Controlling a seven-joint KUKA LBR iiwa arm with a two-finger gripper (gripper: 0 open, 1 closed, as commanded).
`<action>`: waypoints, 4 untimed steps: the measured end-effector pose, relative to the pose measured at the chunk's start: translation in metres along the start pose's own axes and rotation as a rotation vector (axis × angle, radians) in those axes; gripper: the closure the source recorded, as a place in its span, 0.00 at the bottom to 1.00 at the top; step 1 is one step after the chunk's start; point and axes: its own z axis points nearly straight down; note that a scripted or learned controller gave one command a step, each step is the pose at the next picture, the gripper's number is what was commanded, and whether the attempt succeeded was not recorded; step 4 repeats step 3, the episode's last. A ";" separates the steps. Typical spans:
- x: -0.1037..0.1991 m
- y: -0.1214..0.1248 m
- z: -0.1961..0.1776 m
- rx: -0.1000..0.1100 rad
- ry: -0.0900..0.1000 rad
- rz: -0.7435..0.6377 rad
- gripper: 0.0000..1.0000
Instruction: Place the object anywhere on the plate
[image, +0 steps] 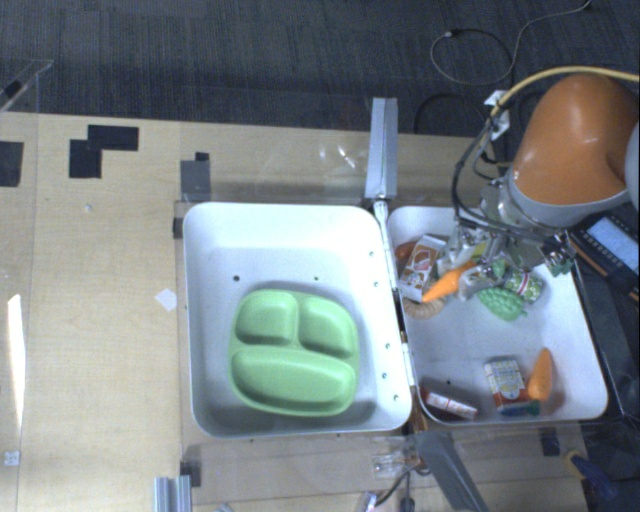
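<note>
1. The plate, green with three compartments, lies flat in the left bin and carries nothing.
2. A ridge between the bins separates the plate from the clutter in the right bin.
3. A carrot lies in the right bin's upper left, its long axis slanting from lower left to upper right, the right end running under the tool.
4. The tool hangs over the carrot's right end, among a snack packet and a green mesh bag. I cannot tell how it is set, or whether it grips the carrot.
5. From the tool, the plate lies to the left and somewhat nearer the camera, so I judge the carry must cross the ridge leftward.
</note>
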 end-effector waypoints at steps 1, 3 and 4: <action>-0.017 0.100 -0.012 0.000 0.001 0.078 1.00; -0.045 0.186 0.014 -0.001 0.003 0.293 0.00; -0.045 0.186 0.014 -0.001 0.003 0.293 0.00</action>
